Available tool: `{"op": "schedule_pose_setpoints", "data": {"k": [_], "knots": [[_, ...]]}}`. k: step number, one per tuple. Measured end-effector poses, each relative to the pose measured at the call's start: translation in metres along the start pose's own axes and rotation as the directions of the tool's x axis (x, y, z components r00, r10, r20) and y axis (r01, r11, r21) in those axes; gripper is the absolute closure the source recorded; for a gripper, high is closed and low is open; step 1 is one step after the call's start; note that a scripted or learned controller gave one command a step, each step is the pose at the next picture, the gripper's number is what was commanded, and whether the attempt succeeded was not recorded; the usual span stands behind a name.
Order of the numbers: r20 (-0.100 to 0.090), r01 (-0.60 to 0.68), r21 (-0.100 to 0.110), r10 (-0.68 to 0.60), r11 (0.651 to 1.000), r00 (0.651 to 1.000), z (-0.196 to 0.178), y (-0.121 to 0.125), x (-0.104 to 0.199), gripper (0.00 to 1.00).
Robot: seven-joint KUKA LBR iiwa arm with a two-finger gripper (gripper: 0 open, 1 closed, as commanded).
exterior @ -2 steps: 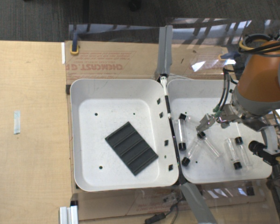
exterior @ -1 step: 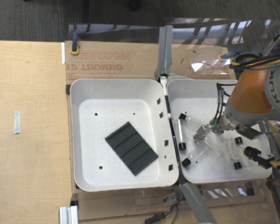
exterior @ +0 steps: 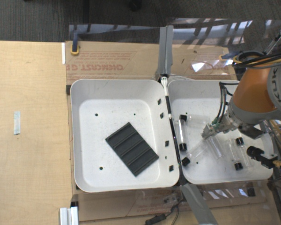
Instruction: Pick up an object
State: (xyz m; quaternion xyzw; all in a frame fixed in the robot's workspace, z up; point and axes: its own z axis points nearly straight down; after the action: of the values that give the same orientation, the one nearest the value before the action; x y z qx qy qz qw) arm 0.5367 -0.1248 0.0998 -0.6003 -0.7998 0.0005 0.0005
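A ribbed black rectangular panel lies lower centre; clear plastic tubes surround the end effector, whose state is unclear.

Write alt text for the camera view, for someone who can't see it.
A grey robot arm with an orange band reaches from the right, its gripper low over clear tubes with black caps in the right white bin. The left white bin holds a dark ridged rectangular pad, lying diagonally.
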Motion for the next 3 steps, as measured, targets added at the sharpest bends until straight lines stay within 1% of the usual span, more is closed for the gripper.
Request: {"op": "schedule_pose_setpoints", "data": {"k": [1, 2, 3], "knots": [[0.001, 0.024, -0.001, -0.024, 1.0, 1.0, -0.012, 0.017, -0.086, 1.0], [0.001, 0.003, -0.001, -0.003, 1.0, 1.0, -0.082, 0.084, -0.027, 1.0], [0.002, 0.003, -0.001, -0.003, 1.0, 1.0, -0.082, 0.084, -0.027, 0.0]]}}
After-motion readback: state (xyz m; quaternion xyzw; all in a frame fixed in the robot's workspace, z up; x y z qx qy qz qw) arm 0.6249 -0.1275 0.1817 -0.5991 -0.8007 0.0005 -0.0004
